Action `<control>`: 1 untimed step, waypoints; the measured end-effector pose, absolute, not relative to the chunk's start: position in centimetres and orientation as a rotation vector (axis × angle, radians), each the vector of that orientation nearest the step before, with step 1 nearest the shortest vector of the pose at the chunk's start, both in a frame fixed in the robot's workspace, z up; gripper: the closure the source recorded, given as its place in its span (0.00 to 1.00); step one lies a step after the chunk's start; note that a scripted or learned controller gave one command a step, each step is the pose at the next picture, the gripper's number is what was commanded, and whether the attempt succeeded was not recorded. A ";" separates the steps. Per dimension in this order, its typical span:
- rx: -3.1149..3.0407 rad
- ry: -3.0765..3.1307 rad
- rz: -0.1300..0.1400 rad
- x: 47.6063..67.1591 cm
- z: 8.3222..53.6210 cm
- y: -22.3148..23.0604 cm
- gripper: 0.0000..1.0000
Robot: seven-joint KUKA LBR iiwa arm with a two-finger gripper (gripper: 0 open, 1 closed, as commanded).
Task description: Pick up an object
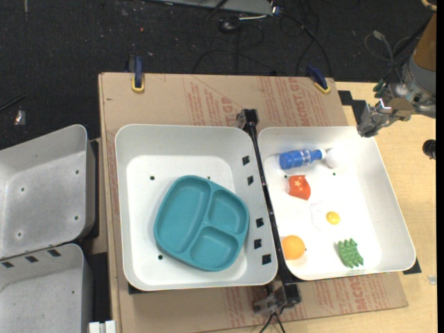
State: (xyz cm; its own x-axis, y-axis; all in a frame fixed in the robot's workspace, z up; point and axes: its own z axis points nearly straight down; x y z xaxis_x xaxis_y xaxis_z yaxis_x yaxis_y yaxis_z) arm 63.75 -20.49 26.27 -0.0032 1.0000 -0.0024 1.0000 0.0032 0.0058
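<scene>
The right bin (388, 207) holds a blue bottle with a white cap (301, 158), a red piece with a yellow mark (299, 186), a fried egg toy (329, 218), an orange ball (293, 247) and a green ridged piece (350, 253). My gripper (370, 122) hangs at the upper right, just outside the right bin's far right corner, well away from all these objects. Nothing sits between its fingers.
The left bin (132, 186) carries a teal divided plate (202, 222). Both bins rest on a cardboard sheet (208, 99) held by clamps. Spare white bin lids (41, 186) lie at the far left. Cables run across the dark floor at the top.
</scene>
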 end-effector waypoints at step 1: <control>2.215 2.230 -0.001 63.3 24.9 -14.9 1.00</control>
